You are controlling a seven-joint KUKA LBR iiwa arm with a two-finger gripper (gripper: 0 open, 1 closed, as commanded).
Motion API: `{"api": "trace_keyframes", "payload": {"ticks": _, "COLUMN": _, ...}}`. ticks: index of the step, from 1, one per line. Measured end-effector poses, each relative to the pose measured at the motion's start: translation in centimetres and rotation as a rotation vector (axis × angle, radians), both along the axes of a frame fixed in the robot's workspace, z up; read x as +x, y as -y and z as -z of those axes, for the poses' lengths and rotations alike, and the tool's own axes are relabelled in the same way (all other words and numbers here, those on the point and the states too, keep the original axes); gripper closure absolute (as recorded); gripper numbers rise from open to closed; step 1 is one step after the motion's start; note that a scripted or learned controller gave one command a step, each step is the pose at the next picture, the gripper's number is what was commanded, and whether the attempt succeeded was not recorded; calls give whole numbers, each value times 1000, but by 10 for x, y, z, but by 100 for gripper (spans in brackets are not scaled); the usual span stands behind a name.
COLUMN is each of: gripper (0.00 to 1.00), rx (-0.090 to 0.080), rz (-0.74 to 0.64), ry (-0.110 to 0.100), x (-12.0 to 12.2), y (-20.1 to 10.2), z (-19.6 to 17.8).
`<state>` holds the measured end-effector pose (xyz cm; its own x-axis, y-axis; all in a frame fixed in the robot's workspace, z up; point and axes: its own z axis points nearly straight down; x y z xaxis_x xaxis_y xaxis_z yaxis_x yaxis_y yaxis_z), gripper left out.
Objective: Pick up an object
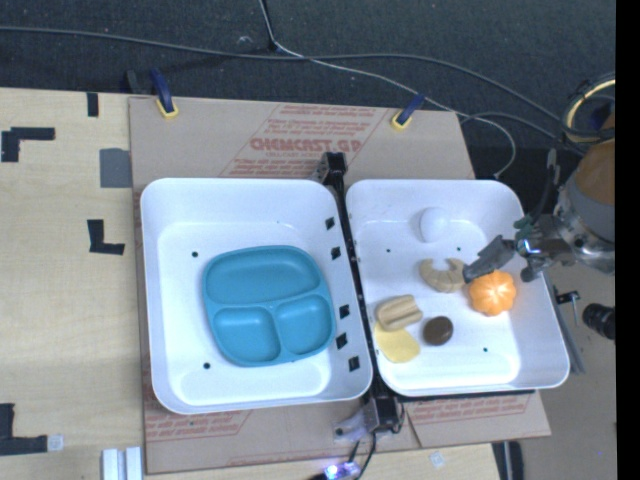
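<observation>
1. The left bin (160,228) sat on a sheet of brown cardboard (300,138) and carried a blue divided plate (268,303), which lay flat near the bin's middle, its large compartment toward the far edge and its two smaller ones toward the near edge.
2. A row of black clips (340,258) ran along the seam where the two bins met.
3. The right bin (540,368) held all the loose items.
4. A tan bun-shaped piece (398,312) lay close to the right bin's left edge, just touching a pale yellow flat piece (398,346) that lay toward the near-left corner.
5. A dark brown round piece (437,330) rested just beside those two, on their right.
6. A white rounded object (436,224) lay near the far edge, hard to tell from the white floor.
7. A beige lumpy piece (440,275) lay around the bin's middle.
8. An orange fruit (491,293) sat near the right edge, just beside the beige piece.
9. The gripper (490,258) reached in over the right edge, its dark tip above and close against the orange fruit; whether its fingers were spread or closed could not be told, and nothing was seen held between them.
</observation>
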<state>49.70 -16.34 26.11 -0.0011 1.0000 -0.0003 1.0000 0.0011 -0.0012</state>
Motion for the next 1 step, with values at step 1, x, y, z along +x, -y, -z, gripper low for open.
{"api": "trace_keyframes", "payload": {"ticks": 1, "gripper": 0, "rx": 1, "rz": 0, "ry": -5, "x": 9, "y": -4, "z": 53}}
